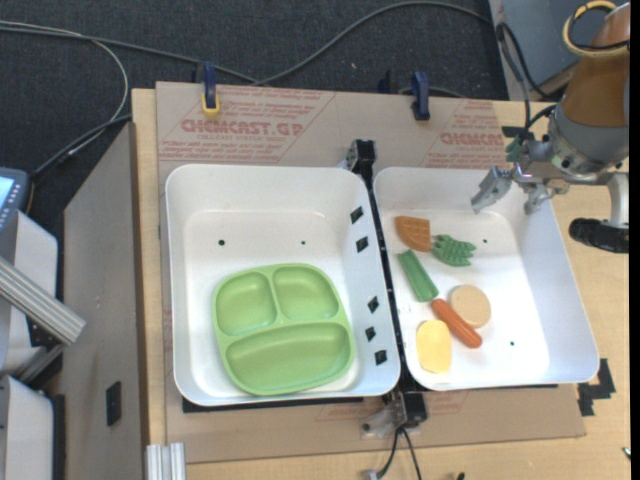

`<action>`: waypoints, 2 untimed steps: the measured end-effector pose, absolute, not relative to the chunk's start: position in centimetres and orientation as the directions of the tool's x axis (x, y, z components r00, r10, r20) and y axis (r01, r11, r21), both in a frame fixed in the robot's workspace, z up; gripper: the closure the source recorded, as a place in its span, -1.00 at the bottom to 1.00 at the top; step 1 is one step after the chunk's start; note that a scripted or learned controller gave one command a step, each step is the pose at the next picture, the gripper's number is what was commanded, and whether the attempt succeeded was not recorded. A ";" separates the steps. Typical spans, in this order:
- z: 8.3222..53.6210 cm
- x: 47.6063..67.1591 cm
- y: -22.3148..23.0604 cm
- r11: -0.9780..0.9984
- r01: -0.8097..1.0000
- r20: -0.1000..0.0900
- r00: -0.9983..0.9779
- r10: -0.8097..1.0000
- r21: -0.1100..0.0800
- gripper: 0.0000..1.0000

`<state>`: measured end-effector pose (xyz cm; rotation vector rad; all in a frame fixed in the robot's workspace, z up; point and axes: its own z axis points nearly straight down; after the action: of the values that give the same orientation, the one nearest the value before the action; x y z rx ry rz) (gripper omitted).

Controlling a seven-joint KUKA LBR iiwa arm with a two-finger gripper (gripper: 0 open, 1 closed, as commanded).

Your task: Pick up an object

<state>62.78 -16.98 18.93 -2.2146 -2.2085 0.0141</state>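
Gripper (510,186) above far edge of right bin (560,298), fingers apart, nothing between them. Toy foods clustered in that bin: green cucumber (419,275), orange carrot (457,322), yellow piece (433,347). Likely light, rigid, smooth plastic; grasp cucumber across its narrow width.

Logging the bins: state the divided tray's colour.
Light green; the divided tray lies in the left bin, camera view.

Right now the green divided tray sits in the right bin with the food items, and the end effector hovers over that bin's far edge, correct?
Not quite. The camera view shows the green divided tray alone in the left bin; the food items lie in the right bin, with the end effector over its far edge.
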 end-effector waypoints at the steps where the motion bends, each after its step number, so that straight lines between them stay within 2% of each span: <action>1: 19.9 63.1 -16.9 0.000 1.000 0.001 0.000 1.000 -0.001 -1.00; 2: 14.9 63.2 -15.9 0.002 1.000 0.002 -0.002 1.000 -0.006 -1.00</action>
<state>63.20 -15.88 14.90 -2.2153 -2.2189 0.0045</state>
